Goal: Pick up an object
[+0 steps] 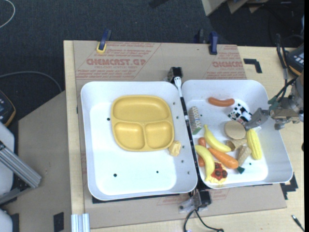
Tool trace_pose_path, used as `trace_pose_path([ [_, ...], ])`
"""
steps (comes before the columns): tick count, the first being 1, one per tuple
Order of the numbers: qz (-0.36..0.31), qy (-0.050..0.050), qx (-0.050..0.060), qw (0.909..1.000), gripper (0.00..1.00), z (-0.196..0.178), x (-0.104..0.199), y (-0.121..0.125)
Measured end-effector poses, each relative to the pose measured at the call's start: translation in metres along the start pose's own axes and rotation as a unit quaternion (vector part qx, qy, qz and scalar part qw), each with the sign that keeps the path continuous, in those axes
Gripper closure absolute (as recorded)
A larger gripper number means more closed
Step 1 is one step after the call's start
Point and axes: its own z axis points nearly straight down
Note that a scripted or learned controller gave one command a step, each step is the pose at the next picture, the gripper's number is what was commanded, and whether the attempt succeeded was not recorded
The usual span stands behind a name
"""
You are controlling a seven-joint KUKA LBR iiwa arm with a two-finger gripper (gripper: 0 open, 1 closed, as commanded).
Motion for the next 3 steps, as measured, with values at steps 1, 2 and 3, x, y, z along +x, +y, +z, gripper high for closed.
trace_pose_path([
  [1, -0.002, -0.001, -0.006, 1.0, 0.0, -0.006, 0.0, 0.002],
  [2, -0.002, 0.0, -0.002, 1.0, 0.0, 0.053, 0.004, 0.01],
  [3, -0.002, 0.0, -0.002, 1.0, 0.0, 0.101, 0.006, 0.001],
])
